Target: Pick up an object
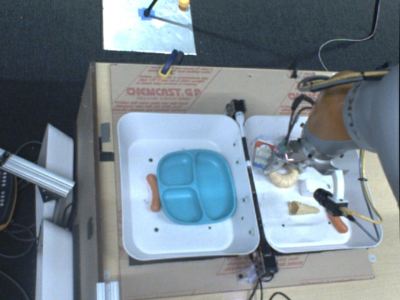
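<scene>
Presently, your stock: the right bin (300,245) holds a pale ring (283,179), a red-and-white carton (263,150) and a tan wedge (303,208). The pincer (282,161) hangs low over ring and carton; apart or together, you cannot tell. Nothing looks lifted, so the pick is probably undone. The wedge has open floor; the carton crowds the dividing wall. Left bin (181,122): blue plate (187,167), sausage (153,192).
</scene>
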`<state>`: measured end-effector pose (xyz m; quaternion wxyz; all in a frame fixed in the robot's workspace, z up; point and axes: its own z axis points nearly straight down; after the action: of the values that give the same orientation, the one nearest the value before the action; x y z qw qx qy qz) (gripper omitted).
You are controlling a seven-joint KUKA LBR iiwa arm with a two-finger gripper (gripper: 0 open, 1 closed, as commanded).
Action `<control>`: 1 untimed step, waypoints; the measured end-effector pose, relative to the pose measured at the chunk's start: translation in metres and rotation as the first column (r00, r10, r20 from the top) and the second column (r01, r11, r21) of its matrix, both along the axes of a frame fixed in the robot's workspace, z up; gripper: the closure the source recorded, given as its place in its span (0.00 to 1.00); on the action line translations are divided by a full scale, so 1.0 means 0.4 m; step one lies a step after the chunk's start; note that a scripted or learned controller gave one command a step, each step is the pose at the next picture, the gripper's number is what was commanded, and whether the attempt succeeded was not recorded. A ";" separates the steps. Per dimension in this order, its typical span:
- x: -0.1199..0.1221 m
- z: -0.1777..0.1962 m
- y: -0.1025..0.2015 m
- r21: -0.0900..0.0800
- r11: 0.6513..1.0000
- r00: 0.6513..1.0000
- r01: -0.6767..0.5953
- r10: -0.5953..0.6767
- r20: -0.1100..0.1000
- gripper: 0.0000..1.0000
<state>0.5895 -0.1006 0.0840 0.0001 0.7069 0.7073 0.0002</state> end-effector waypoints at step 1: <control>0.003 0.027 0.000 0.000 1.000 1.000 -0.002 0.002 0.003 1.00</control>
<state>0.5905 -0.1004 0.0949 0.0011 0.7062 0.7080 0.0010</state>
